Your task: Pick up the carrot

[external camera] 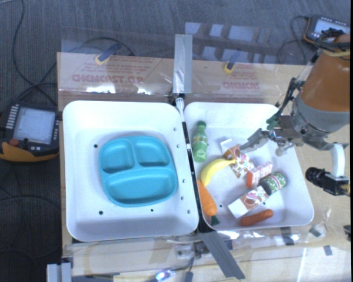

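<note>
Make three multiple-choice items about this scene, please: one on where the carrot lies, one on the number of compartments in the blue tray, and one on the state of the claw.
1. Where does the orange tapered carrot lie?
A. In the light blue plastic tray
B. In the right white bin, at its left wall
C. On the bench outside both bins

2. How many compartments has the light blue plastic tray?
A. Three
B. Two
C. Five

3. What is the state of the claw?
A. It grips the carrot
B. It grips the yellow banana
C. It hangs over the right bin with nothing between its fingers

Answers:
1. B: the carrot lies against the left wall of the right white bin, below the yellow banana.
2. A: two small compartments above one long one.
3. C: the claw hangs above the small packets, apart from the carrot.
</note>
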Robot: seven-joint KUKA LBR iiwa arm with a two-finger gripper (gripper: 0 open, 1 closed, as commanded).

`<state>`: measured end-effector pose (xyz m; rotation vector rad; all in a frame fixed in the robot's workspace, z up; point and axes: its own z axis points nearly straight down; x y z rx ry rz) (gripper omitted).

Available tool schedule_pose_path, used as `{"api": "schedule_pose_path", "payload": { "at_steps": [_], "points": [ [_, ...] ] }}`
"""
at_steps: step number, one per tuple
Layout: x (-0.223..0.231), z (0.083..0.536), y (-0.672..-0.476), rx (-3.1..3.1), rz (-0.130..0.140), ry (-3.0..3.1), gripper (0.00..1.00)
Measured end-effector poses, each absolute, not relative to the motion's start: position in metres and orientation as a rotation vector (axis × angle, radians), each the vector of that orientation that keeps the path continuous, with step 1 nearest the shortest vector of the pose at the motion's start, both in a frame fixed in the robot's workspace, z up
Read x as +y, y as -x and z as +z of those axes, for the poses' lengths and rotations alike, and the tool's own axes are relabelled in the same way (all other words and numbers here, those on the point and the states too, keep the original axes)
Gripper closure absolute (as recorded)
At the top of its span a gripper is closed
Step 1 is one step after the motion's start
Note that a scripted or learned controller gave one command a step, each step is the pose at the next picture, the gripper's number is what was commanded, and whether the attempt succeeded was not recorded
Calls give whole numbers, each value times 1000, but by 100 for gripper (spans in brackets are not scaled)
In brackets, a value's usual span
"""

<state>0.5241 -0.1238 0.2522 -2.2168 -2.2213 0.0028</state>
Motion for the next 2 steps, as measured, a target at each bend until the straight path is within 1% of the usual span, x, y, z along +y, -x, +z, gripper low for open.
{"api": "schedule_pose_path", "payload": {
  "at_steps": [1,2],
  "points": [
    [-36,182,-502,-2330,5,2101,0],
    [42,182,-491,-2283,6,2152,0]
  ]
}}
